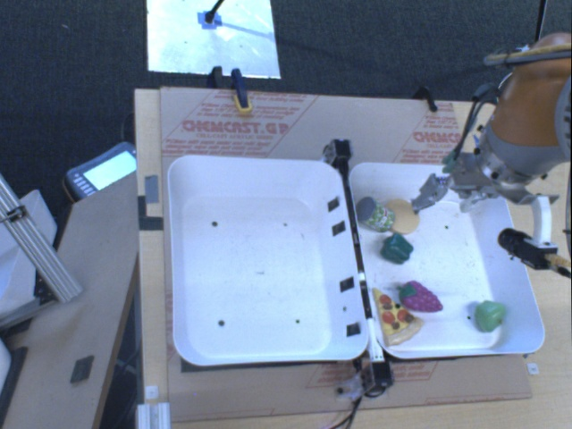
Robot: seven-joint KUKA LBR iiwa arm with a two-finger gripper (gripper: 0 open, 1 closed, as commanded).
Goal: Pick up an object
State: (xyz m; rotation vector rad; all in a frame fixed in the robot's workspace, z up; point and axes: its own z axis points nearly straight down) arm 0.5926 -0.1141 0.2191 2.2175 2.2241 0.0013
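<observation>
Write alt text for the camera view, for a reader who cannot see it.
A grey and orange robot arm reaches in from the right, its gripper above the right bin, near a tan round toy. That bin also holds a dark green toy, a purple toy, a pizza slice and a light green toy.
</observation>
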